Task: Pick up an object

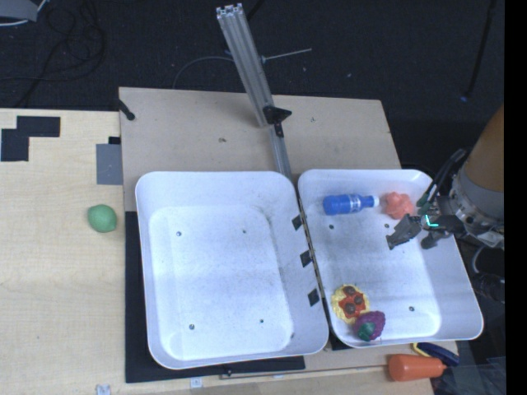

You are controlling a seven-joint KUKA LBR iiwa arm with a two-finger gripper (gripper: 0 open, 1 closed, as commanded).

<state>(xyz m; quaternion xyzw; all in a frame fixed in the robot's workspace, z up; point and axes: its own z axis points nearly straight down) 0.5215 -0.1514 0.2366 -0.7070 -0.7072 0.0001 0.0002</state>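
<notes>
The robot's hand [416,235] hangs over the right bin [449,299], near its right rim, dark fingers [403,235] pointing left toward the bin's middle; whether they are spread or pressed together cannot be told, and nothing shows between them. Just up and left of the fingertips lies a small pink-orange object [398,204], with a blue bottle [348,203] on its side beside it along the far wall. A yellow and red toy [351,301] and a purple one [370,326] sit touching near the bin's front edge, leaving the bin's centre bare. The arm [486,179] enters low from the right, wrist bent inward. The left bin [216,270] adjoins it. On the table [49,262], a green ball [103,218] rests well left; an orange object [416,366] lies at the front.
</notes>
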